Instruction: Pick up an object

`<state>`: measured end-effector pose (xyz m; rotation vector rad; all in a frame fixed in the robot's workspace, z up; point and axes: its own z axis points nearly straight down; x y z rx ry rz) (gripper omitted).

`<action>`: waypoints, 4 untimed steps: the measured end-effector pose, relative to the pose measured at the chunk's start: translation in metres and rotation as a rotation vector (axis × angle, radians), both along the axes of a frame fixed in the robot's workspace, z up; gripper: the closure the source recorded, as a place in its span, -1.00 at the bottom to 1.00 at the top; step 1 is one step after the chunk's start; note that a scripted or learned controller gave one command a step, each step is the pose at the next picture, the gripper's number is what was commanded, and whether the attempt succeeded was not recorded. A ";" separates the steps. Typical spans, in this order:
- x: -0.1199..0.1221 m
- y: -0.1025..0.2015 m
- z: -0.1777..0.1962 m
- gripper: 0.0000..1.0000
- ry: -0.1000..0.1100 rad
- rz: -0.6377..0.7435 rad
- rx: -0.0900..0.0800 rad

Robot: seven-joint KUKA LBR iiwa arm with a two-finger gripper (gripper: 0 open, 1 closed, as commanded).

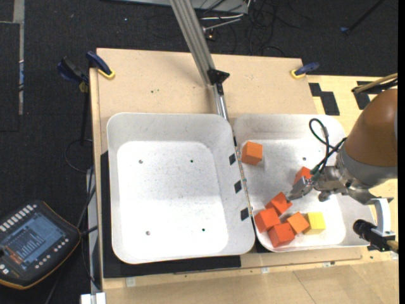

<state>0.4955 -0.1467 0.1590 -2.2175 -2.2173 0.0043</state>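
Camera view: gripper [302, 187] grip state unclear, half hiding an orange block [304, 173]

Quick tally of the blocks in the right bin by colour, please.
Orange blocks: 6, with one apart, one by the gripper, and four clustered.
Yellow block: 1
Total: 7

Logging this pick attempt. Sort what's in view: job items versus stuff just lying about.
Job:
gripper
lone orange block
clustered orange blocks
yellow block
right bin

Lying about:
left bin
teach pendant
blue clamps
floor cables
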 end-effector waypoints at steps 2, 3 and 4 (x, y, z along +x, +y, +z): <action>0.009 -0.005 -0.042 -1.00 -0.028 0.001 -0.004; 0.011 -0.006 -0.031 1.00 -0.036 0.001 -0.007; 0.004 -0.009 0.018 1.00 -0.011 0.002 -0.004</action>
